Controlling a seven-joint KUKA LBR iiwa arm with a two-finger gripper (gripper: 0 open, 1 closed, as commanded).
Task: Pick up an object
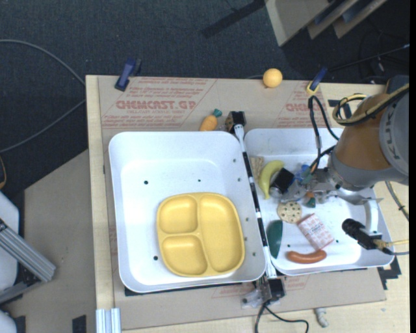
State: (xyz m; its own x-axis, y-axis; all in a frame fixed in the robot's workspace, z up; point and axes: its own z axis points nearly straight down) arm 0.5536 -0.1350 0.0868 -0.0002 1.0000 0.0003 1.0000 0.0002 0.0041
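Clearly, the bench sheet reads "CHEMCAST GP" in red.

Dark blue-grey carpet covers the floor around the bench. The bench top is a pale board printed with red lettering, held by 2 blue clamps at 12 o'clock. A thin cable trails at 10 o'clock, and what may be pale furniture sits at 1 o'clock.

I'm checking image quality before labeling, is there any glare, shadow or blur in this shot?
Camera view: even light, soft shadows beside the yellow plate; the left bin looks bright but not washed out; small items near the gripper in the right bin are blurry and hard to identify.
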